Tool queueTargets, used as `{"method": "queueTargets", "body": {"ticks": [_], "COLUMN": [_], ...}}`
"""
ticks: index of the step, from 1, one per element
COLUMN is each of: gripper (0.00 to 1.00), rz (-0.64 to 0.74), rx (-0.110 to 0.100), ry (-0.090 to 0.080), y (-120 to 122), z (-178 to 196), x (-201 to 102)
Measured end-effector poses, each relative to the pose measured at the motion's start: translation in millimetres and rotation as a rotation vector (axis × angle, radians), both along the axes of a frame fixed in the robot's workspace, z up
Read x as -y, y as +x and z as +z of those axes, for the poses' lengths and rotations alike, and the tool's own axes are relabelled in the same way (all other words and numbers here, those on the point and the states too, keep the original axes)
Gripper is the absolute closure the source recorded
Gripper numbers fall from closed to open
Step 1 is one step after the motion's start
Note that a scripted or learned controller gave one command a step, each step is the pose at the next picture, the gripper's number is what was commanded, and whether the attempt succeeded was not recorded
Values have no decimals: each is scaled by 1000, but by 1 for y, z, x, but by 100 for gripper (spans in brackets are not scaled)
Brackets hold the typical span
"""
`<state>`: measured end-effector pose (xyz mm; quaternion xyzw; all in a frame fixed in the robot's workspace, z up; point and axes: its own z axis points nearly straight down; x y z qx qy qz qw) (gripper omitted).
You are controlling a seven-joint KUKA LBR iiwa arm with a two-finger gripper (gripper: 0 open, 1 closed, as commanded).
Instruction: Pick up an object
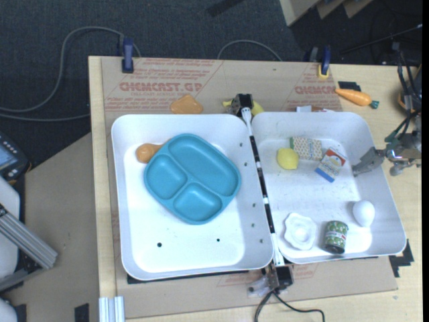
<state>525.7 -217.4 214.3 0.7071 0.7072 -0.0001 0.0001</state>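
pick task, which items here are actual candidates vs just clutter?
Candidates, in the right bin near the claw:
- yellow lemon
- patterned packet
- small carton
- white egg
- fried egg toy
- green can

Lying about:
- blue divided plate and orange ball, left bin
- toy carrot on the bench
- orange piece behind the bins

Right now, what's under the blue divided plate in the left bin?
An orange object pokes out from beneath the blue divided plate at its upper-left edge. The plate covers the rest of it, and whatever else of the left bin floor lies beneath.
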Motion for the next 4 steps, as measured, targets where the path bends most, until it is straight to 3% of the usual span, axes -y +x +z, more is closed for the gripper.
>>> {"method": "queueTargets", "body": {"ticks": [1,2,3,4], "gripper": [0,0,0,0], "rz": [7,6,2,1], "rx": [5,11,-17,-17], "ry": [-3,-8,-11,-9], "y": [59,115,138,139], "z": [-126,-124,-125,-125], "x": [-49,-114,-119,-118]}}
